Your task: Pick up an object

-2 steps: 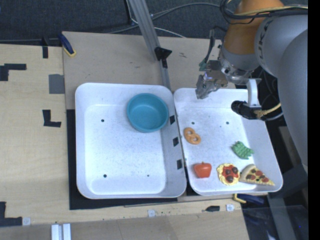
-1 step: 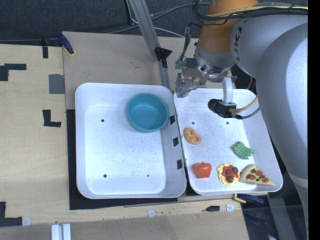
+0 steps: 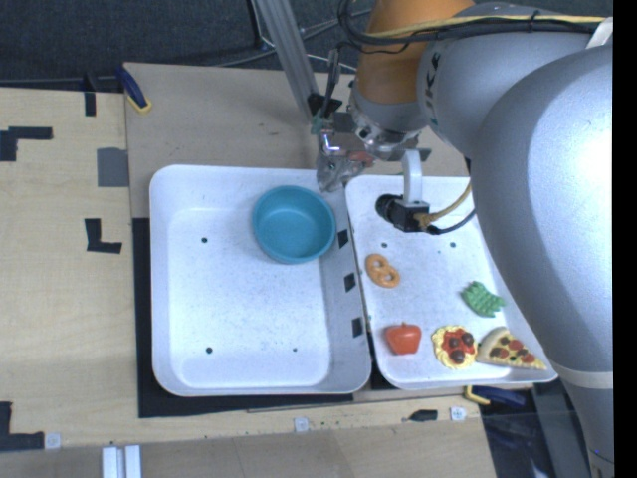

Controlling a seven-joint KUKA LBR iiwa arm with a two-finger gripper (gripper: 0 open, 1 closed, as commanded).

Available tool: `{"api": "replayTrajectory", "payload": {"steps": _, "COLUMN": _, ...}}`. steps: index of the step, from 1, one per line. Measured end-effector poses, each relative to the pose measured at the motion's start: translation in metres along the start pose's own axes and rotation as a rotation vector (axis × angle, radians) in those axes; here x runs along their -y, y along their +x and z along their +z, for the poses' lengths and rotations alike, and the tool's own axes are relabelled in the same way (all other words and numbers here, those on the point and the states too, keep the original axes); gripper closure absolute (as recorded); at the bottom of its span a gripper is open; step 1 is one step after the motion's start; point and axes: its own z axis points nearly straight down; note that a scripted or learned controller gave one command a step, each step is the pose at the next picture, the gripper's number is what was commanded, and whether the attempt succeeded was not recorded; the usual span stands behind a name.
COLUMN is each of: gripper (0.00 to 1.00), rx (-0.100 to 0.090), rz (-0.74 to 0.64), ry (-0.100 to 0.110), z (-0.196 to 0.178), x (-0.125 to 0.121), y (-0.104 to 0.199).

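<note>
Blue bowl (image 3: pixel 293 224), left bin: your gripper (image 3: pixel 333 170), jaw state indiscernible, hangs at its far rim and may glance off.

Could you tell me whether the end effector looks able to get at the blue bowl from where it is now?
Probably yes. The end effector hangs just above the far right rim of the blue bowl in the left bin, and nothing lies on or beside the bowl.

A single fixed camera looks down at a slant on the bench (image 3: pixel 60 267), from moderate height. Both white bins fall within frame: the left bin (image 3: pixel 199 366) near centre, the right bin (image 3: pixel 438 257) toward 3 o'clock, where the arm (image 3: pixel 537 147) looms nearest the lens.
</note>
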Motion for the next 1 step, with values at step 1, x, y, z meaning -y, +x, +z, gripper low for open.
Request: {"api": "replayTrajectory", "payload": {"steps": 1, "gripper": 1.0, "rx": 0.0, "rz": 0.0, "ry": 0.0, "z": 0.0038, "x": -0.0033, "y": 0.0502}}
